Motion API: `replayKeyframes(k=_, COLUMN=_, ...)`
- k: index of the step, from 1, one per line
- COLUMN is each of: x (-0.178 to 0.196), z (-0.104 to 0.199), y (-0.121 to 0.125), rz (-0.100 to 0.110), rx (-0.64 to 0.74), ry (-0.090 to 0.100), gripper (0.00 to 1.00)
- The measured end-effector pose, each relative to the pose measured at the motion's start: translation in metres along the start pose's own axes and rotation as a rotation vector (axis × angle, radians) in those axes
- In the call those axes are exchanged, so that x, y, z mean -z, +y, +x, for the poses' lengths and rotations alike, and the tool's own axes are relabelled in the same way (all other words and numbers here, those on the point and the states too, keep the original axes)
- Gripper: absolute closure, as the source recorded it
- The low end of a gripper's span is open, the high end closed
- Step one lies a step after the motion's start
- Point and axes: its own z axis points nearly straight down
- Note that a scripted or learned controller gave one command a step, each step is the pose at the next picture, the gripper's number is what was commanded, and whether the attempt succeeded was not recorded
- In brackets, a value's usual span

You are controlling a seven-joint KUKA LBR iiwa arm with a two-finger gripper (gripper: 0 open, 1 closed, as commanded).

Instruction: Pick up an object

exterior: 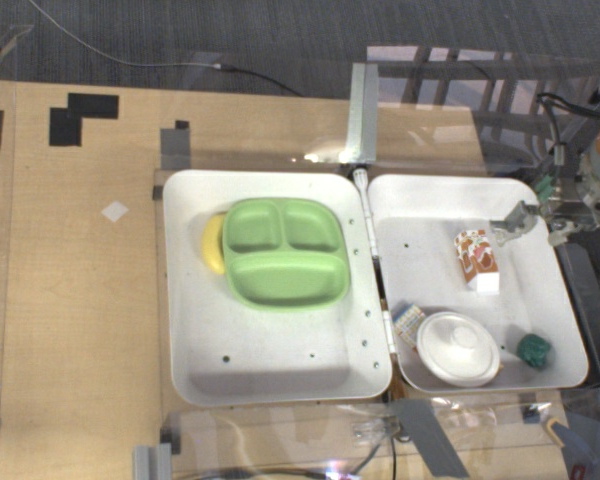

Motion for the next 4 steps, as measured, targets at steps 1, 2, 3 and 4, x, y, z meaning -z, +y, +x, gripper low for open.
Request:
replayKeyframes(k=1, x=0.001, z=0.045, y=0.024, rz=-0.002, rx=0.156, ry=-0.001, gripper=0.00)
replayKeyframes(k=2, x=-0.145, z=0.012, y=0.023, rz=-0.004, rx=0.112, ry=-0.001, gripper=0.00)
replayKeyframes(k=3, x=-0.133, z=0.013, y=0.026, rz=-0.011, rx=0.112, ry=-0.003, gripper=1.00)
replayKeyframes(k=4, x=-0.032, z=0.102, y=0.041, rz=-0.002, rx=-0.006, ry=0.001, gripper=1.00)
